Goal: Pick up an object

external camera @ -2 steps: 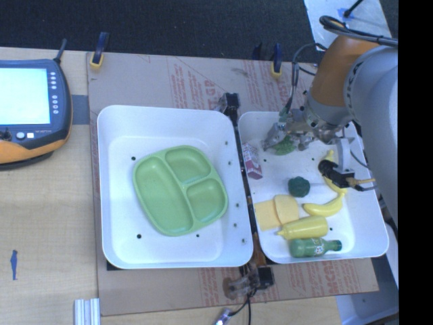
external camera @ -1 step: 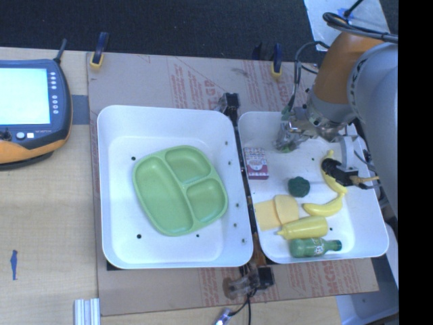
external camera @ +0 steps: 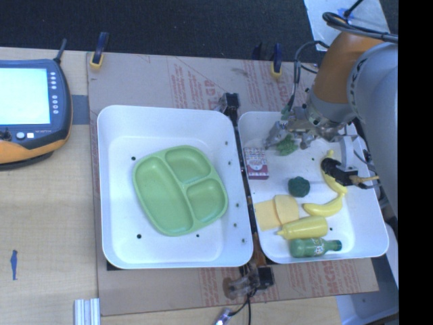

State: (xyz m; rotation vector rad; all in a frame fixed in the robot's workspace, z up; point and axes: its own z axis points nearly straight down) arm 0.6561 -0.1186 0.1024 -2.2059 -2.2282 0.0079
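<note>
**Gripper low over right bin's far end**

Gripper [external camera: 289, 135] down in right bin [external camera: 365, 246], fingers pinching small green leafy object [external camera: 287, 145]. Nearby: banana [external camera: 329, 198], dark green ball [external camera: 298, 186], yellow slices [external camera: 277, 212], green bottle [external camera: 312, 247]. In left bin [external camera: 111, 181]: green divided plate [external camera: 180, 189].

Pale green tray [external camera: 180, 189], yellow banana [external camera: 327, 202], white bins [external camera: 115, 181].

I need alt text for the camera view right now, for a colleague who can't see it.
The claw is low at the far end of the right bin, right at a small green item. That bin also holds a banana, bottles and a small box; the left bin holds a green divided plate.
</note>
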